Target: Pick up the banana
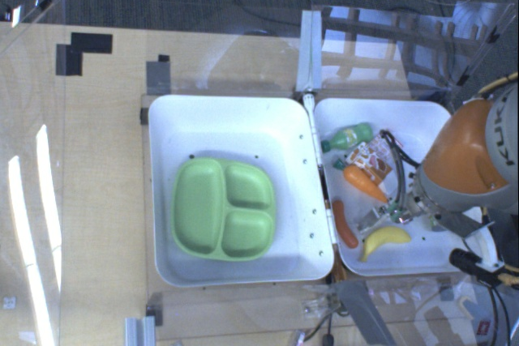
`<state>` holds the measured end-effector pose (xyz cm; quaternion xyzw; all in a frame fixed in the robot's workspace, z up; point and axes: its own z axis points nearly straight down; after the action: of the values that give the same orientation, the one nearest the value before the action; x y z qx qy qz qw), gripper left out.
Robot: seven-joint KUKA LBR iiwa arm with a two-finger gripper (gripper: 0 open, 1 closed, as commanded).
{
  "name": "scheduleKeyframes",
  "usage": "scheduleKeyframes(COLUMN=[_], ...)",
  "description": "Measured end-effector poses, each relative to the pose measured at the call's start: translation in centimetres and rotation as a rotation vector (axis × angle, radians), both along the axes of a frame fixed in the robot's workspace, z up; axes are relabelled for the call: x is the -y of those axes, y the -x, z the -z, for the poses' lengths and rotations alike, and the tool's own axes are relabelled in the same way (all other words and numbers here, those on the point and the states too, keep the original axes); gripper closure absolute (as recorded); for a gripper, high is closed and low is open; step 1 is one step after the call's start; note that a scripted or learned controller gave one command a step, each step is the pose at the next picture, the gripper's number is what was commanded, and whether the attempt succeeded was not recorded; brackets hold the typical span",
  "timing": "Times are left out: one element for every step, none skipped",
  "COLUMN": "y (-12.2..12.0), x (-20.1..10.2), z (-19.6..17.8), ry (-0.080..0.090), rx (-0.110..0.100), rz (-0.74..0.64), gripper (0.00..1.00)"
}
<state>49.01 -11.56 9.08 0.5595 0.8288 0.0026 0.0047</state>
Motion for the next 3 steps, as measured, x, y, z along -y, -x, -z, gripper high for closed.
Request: scheduleKeyframes(y=[0.0,-0.2,0.1], x=[0.8,-2.7,0.2], z=[0.2,0.1,0.0], ry=[-0.006,-0.001,-0.001], rx=[0.000,0.007,-0.001], rz=[0.323,0.251,0.206], gripper=[0.00,0.00,0.00])
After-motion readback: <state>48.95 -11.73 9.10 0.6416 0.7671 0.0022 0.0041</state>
